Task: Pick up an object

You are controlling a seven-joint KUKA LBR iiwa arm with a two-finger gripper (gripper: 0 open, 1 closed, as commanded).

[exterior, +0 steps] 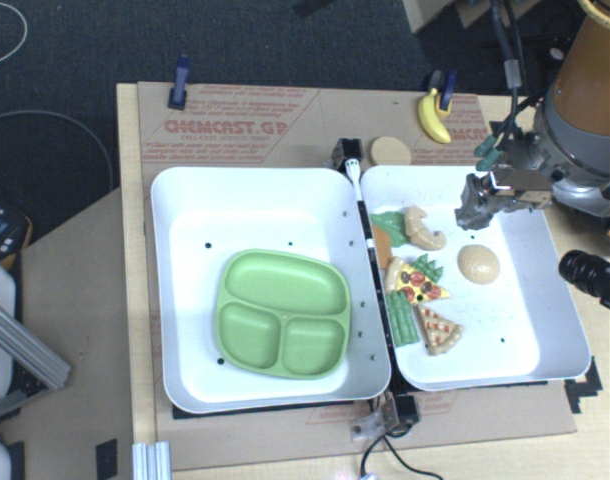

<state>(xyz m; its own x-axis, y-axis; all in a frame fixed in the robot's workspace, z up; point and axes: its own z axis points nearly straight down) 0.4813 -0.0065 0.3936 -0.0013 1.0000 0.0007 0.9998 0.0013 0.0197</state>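
Note:
In the right bin [545, 298] lie several toy foods: a tan mushroom-shaped piece [422, 227], a green leaf piece [390, 227], a round beige bun [478, 264], a pizza slice with red and green toppings [419, 280], a waffle-like wedge [438, 330] and a green strip [400, 316]. My gripper [472, 215] hangs over the back of this bin, just above and behind the bun and to the right of the mushroom piece. Nothing shows between its fingers.
The left bin [185, 218] holds a green divided plate [282, 313]. A yellow banana [435, 116] and a tan disc [390, 151] rest on the board behind the bins. A blue clip [178, 83] sits at the back left.

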